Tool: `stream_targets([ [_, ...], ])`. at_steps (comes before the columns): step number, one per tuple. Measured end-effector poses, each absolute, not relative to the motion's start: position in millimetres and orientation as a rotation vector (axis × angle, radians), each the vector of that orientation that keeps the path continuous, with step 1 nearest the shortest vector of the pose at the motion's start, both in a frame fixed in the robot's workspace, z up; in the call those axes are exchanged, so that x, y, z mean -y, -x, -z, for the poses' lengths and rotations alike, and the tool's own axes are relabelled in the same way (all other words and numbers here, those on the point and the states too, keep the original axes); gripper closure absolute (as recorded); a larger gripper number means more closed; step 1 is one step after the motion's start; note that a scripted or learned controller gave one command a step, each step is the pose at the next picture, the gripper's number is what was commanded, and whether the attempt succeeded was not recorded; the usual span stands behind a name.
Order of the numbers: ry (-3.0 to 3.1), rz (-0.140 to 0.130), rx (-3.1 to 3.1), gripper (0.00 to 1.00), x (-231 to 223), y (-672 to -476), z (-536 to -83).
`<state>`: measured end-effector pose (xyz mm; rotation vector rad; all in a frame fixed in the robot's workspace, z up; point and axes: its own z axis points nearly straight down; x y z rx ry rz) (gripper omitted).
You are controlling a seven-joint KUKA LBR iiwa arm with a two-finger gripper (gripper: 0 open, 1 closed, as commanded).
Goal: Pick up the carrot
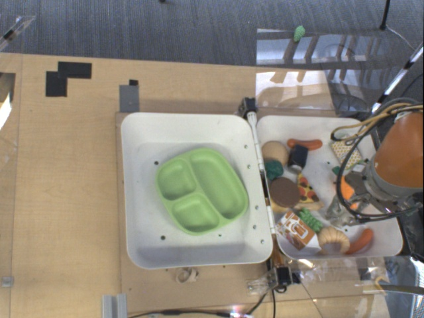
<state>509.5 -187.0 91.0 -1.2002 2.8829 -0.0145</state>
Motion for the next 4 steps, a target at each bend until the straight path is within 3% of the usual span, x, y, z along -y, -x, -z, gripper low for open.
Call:
stream_targets([
  [1,1.199,0.023,-2.870,1.00,185.4,-514.3,-103.8],
  [2,1.795,0.008,-2.563,1.00,197.5,-526.5,-90.0],
  [3,1.787,0.017,-2.555,1.00,196.1,-530.7,-102.8],
  [4,1.732,0.011,-2.605,1.00,204.3,-609.6,-89.1],
])
